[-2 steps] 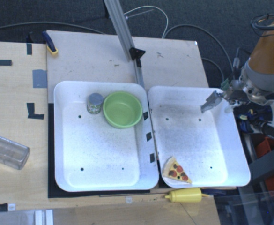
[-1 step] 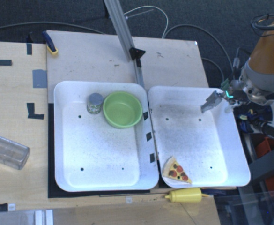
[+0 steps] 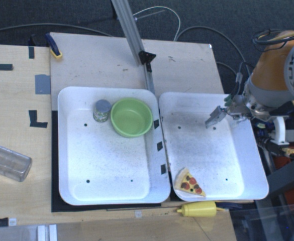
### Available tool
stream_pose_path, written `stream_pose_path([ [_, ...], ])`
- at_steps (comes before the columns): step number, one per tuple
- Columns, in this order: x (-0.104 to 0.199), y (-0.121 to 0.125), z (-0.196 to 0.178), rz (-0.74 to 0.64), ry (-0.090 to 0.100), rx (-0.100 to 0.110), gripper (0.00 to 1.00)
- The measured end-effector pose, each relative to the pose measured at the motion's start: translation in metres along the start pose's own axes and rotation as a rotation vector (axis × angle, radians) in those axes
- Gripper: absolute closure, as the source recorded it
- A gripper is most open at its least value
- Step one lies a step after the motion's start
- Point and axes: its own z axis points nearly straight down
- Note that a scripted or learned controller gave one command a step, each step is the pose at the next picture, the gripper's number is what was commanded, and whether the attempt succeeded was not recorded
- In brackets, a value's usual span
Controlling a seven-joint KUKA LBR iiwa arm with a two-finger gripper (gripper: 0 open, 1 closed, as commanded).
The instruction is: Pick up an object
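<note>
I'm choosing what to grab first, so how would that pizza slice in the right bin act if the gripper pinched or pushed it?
The pizza slice lies flat in the near left corner of the right bin, so it probably slides rather than rolls. It looks thin, leaving little edge to pinch. It seems a light toy; stiffness is unclear.

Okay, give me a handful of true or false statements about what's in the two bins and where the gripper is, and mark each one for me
1. The green bowl sits in the left bin. True.
2. The pizza slice lies in the left bin. False: it lies at the near left corner of the right bin.
3. A small can stands right beside the bowl. True.
4. The gripper is over the left bin. False: it is over the far part of the right bin.
5. The yellow bottle lies inside a bin. False: it lies on the bench, just outside the right bin's near edge.
</note>
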Motion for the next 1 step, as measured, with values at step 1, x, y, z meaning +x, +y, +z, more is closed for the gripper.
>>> stream_pose_path([
  [1, 0.0050, 0.0017, 0.0447, 0.001, 0.000, -0.001, 0.00],
])
